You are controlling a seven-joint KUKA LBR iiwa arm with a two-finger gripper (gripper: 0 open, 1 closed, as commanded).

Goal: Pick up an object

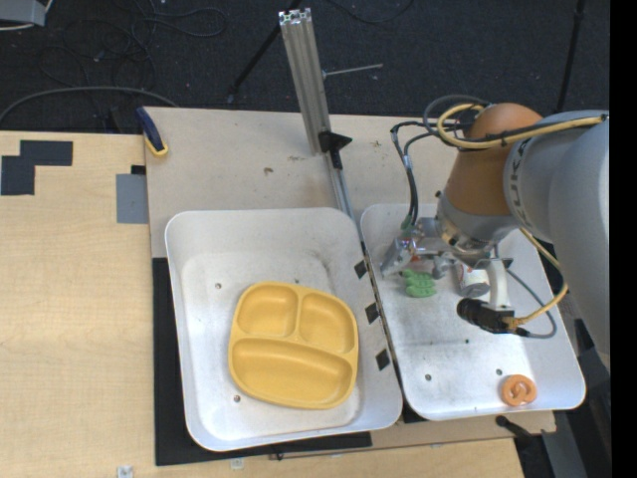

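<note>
I can't read any text, label, brand, number or sign from my feed. Nothing legible stands on the gripper [413,257] itself, on the small green object [420,285] just below it, or on the white bin [478,386] under it. The yellow divided tray [294,345], off to the gripper's lower left in the other bin [199,267], bears no markings I can make out.

Claw [413,259] low over green object [421,285], right bin [438,391], yellow tray [294,345] left
</note>
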